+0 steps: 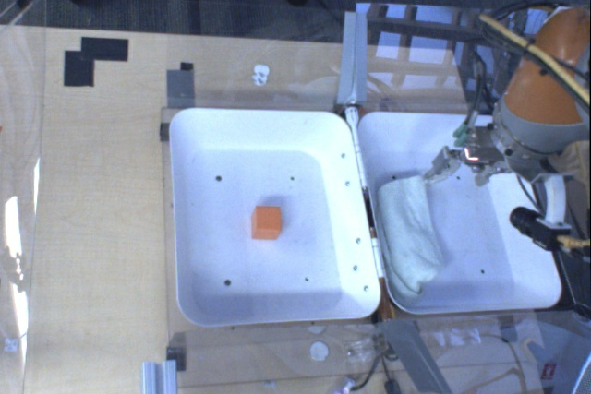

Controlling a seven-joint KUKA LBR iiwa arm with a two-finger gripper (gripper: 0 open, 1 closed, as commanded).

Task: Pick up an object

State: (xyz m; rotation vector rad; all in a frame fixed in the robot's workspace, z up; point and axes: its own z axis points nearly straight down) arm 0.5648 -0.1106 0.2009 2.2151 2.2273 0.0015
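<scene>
An orange cube [267,222] sits mid-floor in the left bin [199,291], well apart from every wall, while the gripper [441,167], fingers spread and holding nothing, hovers over the right bin [517,291] beside a folded white cloth [409,231].

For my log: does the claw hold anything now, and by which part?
Nothing is held. The claw hangs open just above the white cloth's top edge.
</scene>
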